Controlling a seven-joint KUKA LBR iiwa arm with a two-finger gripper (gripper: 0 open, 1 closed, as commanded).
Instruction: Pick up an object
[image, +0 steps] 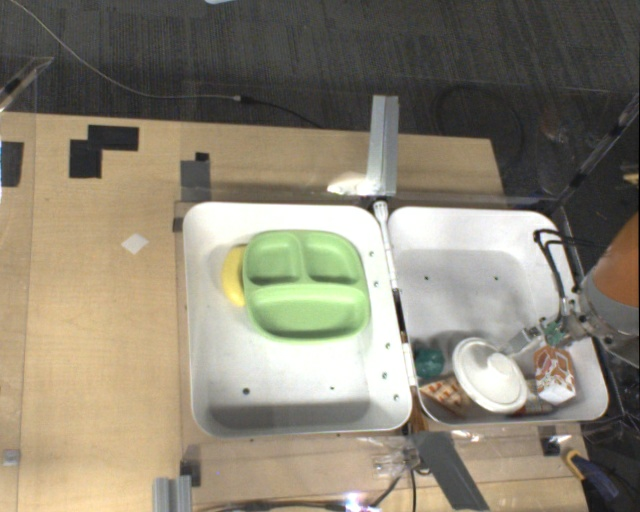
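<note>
- Wooden bench (90, 330) carries two white bins; the left bin (215, 390) has a green tray (303, 283) over something yellow (232, 277).
- At four o'clock, the right bin (470, 250) holds a white bowl (490, 374), packet (554, 372) and teal item (429, 360).
- We judge nothing lifted yet.
- Our claw (553, 332) is blurred above the packet; we cannot tell its state.

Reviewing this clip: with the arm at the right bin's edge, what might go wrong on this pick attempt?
1. The white bowl, teal object and printed packets crowd the right bin's near corner, so the gripper may nudge neighbours or grab two things.
2. The bowl overlaps a packet; lifting either could drag the other.
3. These items sit close to the bin wall, so a descent may clip the rim.
</note>
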